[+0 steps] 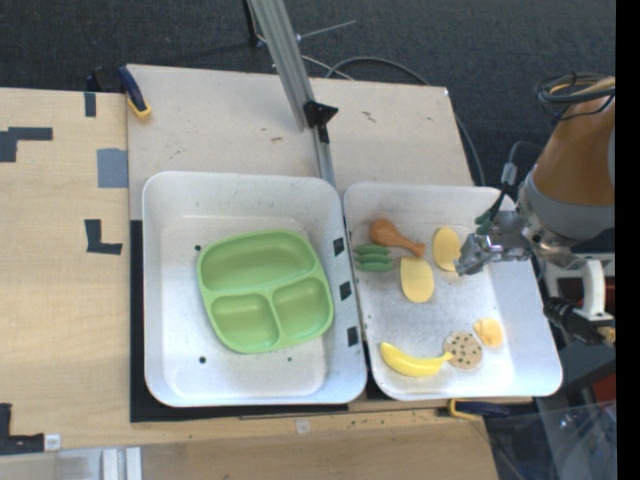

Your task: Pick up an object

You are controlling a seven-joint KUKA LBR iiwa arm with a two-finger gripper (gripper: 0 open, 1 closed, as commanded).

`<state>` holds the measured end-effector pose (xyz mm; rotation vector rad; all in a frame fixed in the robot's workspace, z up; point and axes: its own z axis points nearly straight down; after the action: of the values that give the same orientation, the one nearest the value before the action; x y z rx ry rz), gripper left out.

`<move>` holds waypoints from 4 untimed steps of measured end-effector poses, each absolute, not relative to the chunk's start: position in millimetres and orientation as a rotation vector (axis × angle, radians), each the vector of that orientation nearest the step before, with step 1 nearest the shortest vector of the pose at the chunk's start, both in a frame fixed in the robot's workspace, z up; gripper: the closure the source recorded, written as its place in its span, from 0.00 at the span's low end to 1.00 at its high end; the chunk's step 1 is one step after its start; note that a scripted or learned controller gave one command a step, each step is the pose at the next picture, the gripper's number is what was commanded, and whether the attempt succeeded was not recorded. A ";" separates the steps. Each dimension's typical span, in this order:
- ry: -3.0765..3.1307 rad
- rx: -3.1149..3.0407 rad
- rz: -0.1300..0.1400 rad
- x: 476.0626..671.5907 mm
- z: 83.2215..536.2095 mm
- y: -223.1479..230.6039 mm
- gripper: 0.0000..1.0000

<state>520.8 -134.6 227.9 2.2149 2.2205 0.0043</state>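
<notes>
Nearest object: we take the yellow slice [446, 247] as the likely target; it lies in the right bin [520, 368], near its far right part, just beside the gripper.
Gripper: the gripper [470, 260] sits low over the right bin, its tip at the slice's right edge; we cannot tell whether it touches.
Fingers: we cannot tell how far apart they stand, and we see nothing clearly held between them.
Other candidates: a second yellow slice [418, 280] lies just below-left of the first; a brown drumstick [394, 236] and a green pod [374, 258] lie toward the bin's left wall; a banana [412, 360], a cookie [462, 349] and a small orange piece [489, 332] lie along the near side.
Left bin: the left bin [165, 298] holds a green divided tray [265, 290], well apart from the gripper.
Progress: we judge the reach is made, but the grasp is unconfirmed; every object rests on a bin floor.
Left to do: closing on one piece and lifting it clear.
</notes>
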 end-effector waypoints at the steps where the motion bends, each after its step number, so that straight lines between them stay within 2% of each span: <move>1: 2.222 2.216 0.003 525.2 271.7 -130.2 1.00; 2: 2.222 2.219 0.000 525.6 289.0 -129.9 1.00; 3: 2.229 2.216 0.001 544.6 288.9 -81.7 1.00; 4: 2.230 2.217 -0.003 556.2 268.4 -35.7 1.00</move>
<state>556.2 -35.7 268.4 2.2173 2.2302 -0.0028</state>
